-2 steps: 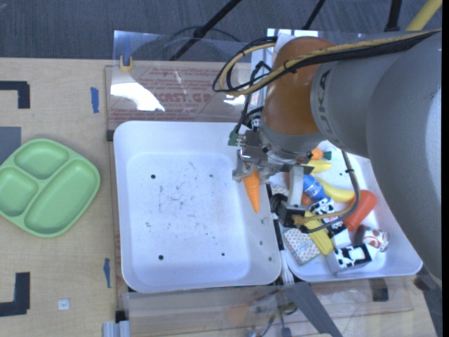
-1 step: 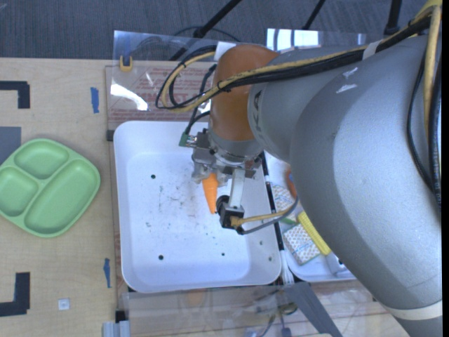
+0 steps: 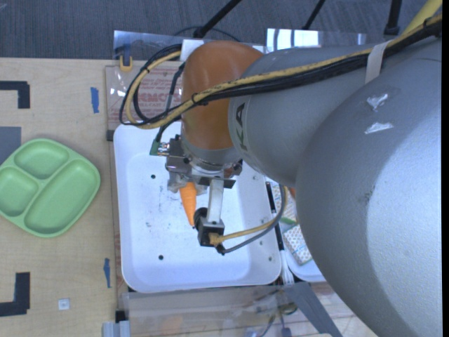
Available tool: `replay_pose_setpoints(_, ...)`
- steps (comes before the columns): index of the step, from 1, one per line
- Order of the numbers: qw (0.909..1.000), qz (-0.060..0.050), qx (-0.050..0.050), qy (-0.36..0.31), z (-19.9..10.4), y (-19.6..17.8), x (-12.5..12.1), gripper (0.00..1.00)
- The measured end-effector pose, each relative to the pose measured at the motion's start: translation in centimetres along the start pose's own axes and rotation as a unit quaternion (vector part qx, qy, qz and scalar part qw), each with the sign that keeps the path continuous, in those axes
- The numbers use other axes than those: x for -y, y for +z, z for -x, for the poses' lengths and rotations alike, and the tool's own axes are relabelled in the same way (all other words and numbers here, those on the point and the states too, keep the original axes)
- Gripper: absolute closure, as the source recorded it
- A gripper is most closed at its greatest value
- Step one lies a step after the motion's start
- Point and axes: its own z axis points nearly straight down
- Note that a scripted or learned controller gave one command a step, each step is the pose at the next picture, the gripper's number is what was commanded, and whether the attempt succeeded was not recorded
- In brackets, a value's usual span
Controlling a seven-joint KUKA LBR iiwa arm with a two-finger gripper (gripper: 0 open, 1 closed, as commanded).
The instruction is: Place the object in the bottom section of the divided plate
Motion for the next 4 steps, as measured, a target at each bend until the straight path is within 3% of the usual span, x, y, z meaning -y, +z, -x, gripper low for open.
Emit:
replay_pose_setpoints(1, 0.9951, 0.001, 0.000, -0.099, -0.7, 0.3, -5.4, 1.00)
replay_pose_setpoints(2, 0.9985, 0.001, 0.000, -0.054, -1.3, 1.2, -10.0, 1.00)
replay_pose_setpoints(3, 0.9985, 0.001, 0.000, -0.054, -1.4, 1.1, -10.0, 0.00)
replay_pose_setpoints(4, 0.9985, 0.002, 0.000, -0.055, -1.5, 0.1, -10.1, 1.00)
